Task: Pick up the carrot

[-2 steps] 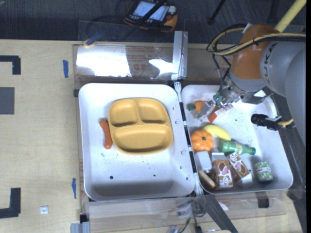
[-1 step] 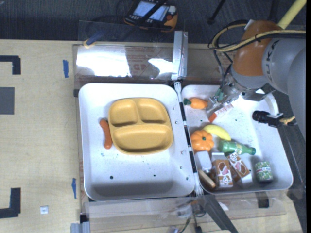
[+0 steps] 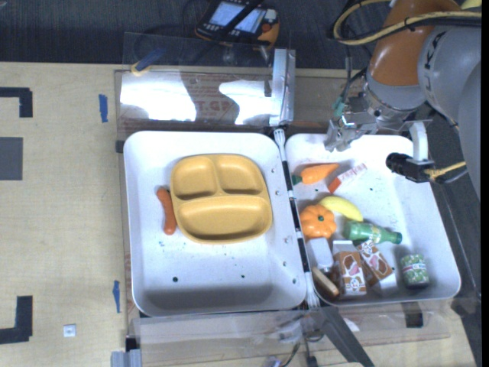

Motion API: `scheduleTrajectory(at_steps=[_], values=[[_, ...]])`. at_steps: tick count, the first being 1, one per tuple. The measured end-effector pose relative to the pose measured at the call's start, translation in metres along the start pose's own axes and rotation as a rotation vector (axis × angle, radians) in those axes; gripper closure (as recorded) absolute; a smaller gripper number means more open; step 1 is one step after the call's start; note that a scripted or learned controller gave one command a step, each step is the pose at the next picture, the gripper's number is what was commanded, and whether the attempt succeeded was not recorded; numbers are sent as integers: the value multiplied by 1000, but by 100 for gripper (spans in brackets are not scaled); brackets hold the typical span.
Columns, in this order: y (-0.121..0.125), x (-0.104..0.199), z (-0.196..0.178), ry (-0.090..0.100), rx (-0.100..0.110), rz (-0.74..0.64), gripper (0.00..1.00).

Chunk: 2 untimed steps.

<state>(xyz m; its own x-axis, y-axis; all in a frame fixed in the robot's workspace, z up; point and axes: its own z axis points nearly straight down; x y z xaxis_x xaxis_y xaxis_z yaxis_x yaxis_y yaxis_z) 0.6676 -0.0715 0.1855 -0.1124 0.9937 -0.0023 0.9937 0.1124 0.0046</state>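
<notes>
The pincer (image 3: 341,132) hung over the far rim of the right bin (image 3: 435,228), small and partly lost against the arm (image 3: 428,52) and its cables, so whether its fingers were open or closed could not be told; nothing showed between them. The carrot (image 3: 318,173) lay in that bin's far left corner, just below the pincer and apart from it, its leafy end hard to make out against the divider. Nearby lay a banana (image 3: 341,207), a small pumpkin (image 3: 318,222), a green bottle (image 3: 372,233), two brown cartons (image 3: 361,269) and a green can (image 3: 414,270); a thing at the bin's near left corner was too cramped to name. In the left bin (image 3: 145,266) a yellow tray (image 3: 220,197) partly hid a sausage (image 3: 166,209). The worktop (image 3: 57,205) was pale wood with black and blue tape marks. Beyond it, on dark carpet, sat a pendant (image 3: 235,19) with a lit screen, and glare blurred a clear panel (image 3: 195,98).
</notes>
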Motion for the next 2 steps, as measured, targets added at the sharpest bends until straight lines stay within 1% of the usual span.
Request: scheduleTrajectory(at_steps=[1, 2], values=[[-65, 51, 0, 3, 6, 0, 100], [-51, 76, 0, 2, 2, -28, 100]])
